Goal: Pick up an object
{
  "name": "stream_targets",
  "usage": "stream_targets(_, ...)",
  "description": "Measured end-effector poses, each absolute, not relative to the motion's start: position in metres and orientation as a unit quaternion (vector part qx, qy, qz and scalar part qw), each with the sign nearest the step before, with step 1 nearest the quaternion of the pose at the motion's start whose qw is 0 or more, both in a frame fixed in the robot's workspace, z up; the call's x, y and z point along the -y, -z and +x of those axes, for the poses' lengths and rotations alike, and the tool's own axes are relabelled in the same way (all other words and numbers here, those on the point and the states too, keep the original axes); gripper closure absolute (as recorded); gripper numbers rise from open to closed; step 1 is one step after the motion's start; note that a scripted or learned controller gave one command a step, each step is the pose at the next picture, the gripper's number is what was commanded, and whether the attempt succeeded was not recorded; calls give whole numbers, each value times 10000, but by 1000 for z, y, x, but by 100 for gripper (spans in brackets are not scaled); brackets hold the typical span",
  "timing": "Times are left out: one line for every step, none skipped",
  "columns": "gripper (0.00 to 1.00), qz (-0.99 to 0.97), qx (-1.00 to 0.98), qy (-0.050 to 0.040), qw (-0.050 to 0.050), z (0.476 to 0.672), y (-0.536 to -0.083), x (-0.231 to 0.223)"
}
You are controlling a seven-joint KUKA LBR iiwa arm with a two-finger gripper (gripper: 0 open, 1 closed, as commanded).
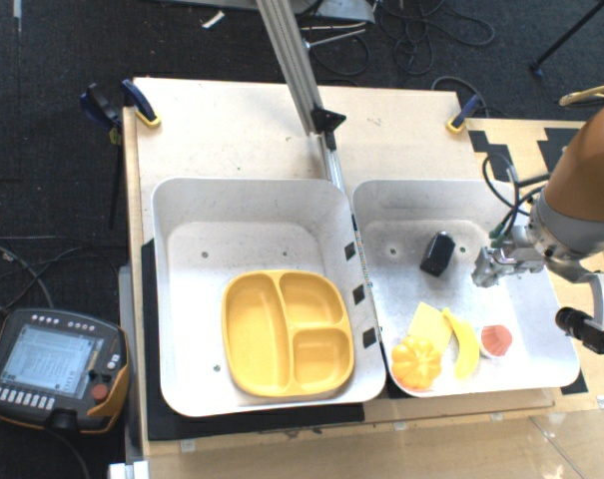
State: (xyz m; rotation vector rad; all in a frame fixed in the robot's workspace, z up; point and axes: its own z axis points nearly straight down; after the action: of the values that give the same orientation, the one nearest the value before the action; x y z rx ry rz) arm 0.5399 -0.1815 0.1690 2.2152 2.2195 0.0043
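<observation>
A grey robot arm (581, 183) reaches in from 3 o'clock over the right bin (401, 213), its gripper (489, 267) just beside a small black object (437, 253); how far the fingers are spread cannot be told. At that bin's 6 o'clock edge lie an orange piece (418, 363), a yellow banana (462, 344) and a red item (496, 340), while a yellow divided tray (287, 332) sits in the left bin (182, 228).

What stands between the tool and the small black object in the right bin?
Nothing visible does. The tool hangs over the right bin, just right of the black object, with bare bin floor between them. The yellow pieces lie nearer the front rim.
</observation>
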Motion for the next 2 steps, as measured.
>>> stream_targets(100,7058,-7084,-14,30,543,-213,176)
stream_targets(100,7056,-7086,-17,32,541,-272,168)
